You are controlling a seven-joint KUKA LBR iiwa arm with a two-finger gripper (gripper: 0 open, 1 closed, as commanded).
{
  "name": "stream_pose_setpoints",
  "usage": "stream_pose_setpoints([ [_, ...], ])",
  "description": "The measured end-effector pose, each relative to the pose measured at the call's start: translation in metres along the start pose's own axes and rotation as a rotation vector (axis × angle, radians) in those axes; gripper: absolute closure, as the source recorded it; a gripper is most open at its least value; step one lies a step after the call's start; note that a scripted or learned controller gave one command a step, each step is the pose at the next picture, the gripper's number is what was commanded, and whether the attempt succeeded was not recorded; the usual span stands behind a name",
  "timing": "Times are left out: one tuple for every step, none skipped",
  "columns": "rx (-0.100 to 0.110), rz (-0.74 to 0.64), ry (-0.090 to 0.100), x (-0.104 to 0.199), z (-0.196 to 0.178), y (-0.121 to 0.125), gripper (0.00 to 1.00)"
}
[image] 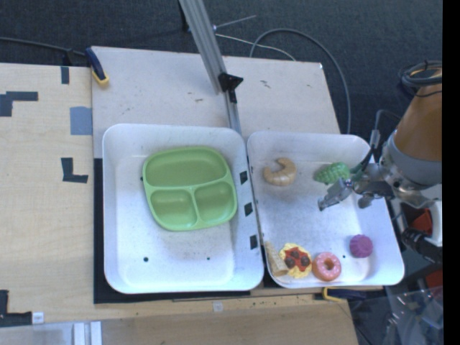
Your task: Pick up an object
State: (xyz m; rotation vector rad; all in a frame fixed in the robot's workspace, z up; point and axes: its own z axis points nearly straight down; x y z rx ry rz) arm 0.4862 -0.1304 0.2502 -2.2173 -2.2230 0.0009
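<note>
Over the right bin, the gripper is hovering beside the green toy, grip state unreadable, risking nudging it away.

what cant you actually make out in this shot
- Tool, camera view: too small and blurred to tell whether it is open or shut.
- Green object: the tool sits right beside it, so touching or apart is unclear.
- Arm: cut off by the right edge.
- Yellow and red item: too small to identify.

Grey arm, orange band
</note>
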Motion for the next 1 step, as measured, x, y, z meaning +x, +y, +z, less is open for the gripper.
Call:
stream_pose_setpoints([
  [0.000,0.000,0.000,-0.0002,0.0000,0.0000,0.00],
])
